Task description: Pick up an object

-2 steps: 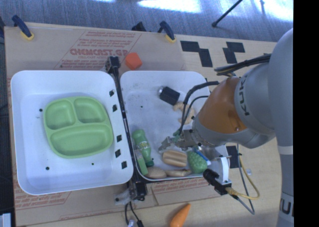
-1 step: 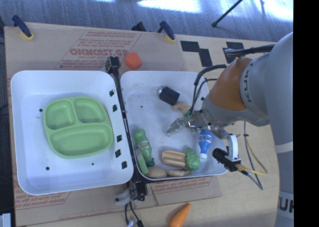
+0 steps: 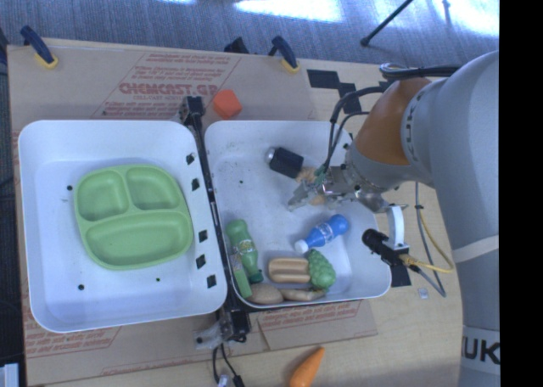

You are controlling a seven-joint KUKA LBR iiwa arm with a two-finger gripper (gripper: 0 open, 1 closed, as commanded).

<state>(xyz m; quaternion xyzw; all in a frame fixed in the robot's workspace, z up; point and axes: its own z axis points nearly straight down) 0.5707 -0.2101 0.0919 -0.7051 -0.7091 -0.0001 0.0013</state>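
Nearby, black cylinder (image 3: 285, 160), blue bottle (image 3: 326, 232) and toy foods crowd the pincer (image 3: 307, 193).

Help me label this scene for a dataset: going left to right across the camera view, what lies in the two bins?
Green divided plate → green bottle → hot dog → blue bottle, with the tool above it.

Arm reaching in from the right, wrist low

The grey arm (image 3: 462, 122) sweeps in from the right, its orange band (image 3: 386, 126) just above the wrist. The gripper (image 3: 307, 193) points leftward and sits low, cables looping round the wrist. From here its tip is a small metallic blur, too fine to read.
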